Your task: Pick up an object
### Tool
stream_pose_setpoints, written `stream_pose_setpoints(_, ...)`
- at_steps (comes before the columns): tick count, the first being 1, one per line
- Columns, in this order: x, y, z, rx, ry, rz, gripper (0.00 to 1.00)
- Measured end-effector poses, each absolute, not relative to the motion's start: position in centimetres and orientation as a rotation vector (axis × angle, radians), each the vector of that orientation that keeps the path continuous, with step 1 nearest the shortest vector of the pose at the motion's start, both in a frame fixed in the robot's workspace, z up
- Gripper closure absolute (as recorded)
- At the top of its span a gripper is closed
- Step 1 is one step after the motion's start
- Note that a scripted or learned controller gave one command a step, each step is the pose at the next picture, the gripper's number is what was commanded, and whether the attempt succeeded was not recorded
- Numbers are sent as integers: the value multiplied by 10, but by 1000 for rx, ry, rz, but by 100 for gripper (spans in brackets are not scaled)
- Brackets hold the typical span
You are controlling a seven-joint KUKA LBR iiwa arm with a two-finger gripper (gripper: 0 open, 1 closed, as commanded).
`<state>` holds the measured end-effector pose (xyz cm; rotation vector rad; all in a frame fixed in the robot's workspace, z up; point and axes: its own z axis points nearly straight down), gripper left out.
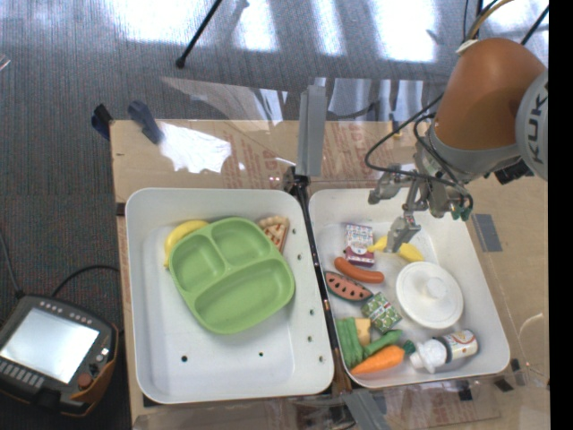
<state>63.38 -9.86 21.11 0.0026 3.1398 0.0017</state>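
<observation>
So, progress check: I'd call this early days, nothing is picked up yet as far as I can see.

Starting at the near edge of the right bin (488, 298), there's an orange carrot (380, 359) lying next to some green veggie pieces (351, 340), and a small white bottle (445, 348) on its side just to the right of them. A bit further back sits a round white lid or bowl thing (430, 295), with a little green carton (382, 312) beside it. Then a watermelon slice (347, 287), a sausage (359, 270) and a small pink-and-white box (359, 244).

Over in the left bin (148, 330), a green divided plate (232, 272) lies on top of a banana (182, 236), with a waffle-looking piece (275, 232) poking out at its far corner.

At the far end of the right bin is the gripper (400, 236), hanging low over a yellow piece (402, 248) that rests on the bin floor just beside the pink-and-white box. The fingers look slightly apart and pointed down, with nothing clamped between them that I can make out. The yellow piece seems to be the likely target, but honestly it could be going for the box too.

So what's left is basically everything: drop the last bit, close on something, and lift it clear of the bin. The tight clutter there could make it a miss.
</observation>
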Motion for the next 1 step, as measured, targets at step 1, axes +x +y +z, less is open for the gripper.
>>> stream_pose_setpoints(1,627,-84,85,-39,3148,4,0)
